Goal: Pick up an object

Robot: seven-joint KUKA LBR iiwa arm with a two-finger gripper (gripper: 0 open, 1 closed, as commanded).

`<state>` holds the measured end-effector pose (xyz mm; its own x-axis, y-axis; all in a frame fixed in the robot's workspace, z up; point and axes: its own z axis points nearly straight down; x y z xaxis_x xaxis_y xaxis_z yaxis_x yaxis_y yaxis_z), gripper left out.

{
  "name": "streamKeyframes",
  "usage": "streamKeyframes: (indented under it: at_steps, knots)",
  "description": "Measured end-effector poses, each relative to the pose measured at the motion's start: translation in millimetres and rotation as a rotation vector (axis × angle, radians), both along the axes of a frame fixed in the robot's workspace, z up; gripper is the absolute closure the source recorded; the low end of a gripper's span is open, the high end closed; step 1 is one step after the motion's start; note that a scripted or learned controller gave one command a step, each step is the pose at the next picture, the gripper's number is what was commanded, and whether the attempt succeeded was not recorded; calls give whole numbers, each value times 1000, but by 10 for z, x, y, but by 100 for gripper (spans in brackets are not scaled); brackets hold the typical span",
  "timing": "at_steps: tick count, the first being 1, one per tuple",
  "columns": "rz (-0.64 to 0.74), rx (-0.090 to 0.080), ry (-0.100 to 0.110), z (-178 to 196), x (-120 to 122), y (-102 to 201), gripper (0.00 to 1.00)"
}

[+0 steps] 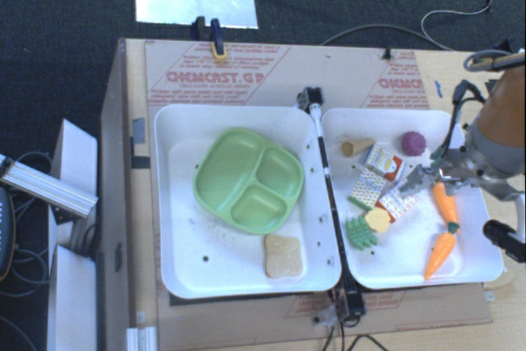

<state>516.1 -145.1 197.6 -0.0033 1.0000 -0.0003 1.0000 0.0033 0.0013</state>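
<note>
Sitting nearest the camera, a slice of toast (pixel 283 256) is lying flat near the front wall of the left bin (pixel 182 275), just below a green divided plate (pixel 248 179) that is resting tilted across the middle of that bin, its 3 compartments facing up. Across the central divider, the right bin (pixel 386 279) is holding a scatter of toy food: 2 orange carrots (pixel 441 251), one lying above the other along the right side; a green leafy piece (pixel 359 232) touching a small yellow round piece (pixel 377 219); several small printed cartons (pixel 380 177) overlapping in the middle; a purple ball (pixel 413 143) near the back wall; and a tan piece (pixel 357 147) beside the divider. Reaching in from the right, the grey arm (pixel 501 123) is bending down over the right bin, and its gripper (pixel 417 177) is hanging low over the cartons, just left of the upper carrot. Whether it is gripping anything, or how wide it is standing, I cannot tell, since the metal parts are blurring into the cartons below. Both bins are sitting on a brown board (pixel 246 74) printed with red lettering, and a blue clamp (pixel 216 35) is sitting at its back edge.
</note>
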Motion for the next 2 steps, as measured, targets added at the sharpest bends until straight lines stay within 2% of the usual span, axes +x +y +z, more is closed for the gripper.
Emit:
streamKeyframes:
  at_steps: [1, 2]
  knots:
    - [-2, -2, -9, -1092, 361, -255, 0]
    - [1, 0, -1, -1129, 780, 169, 0]
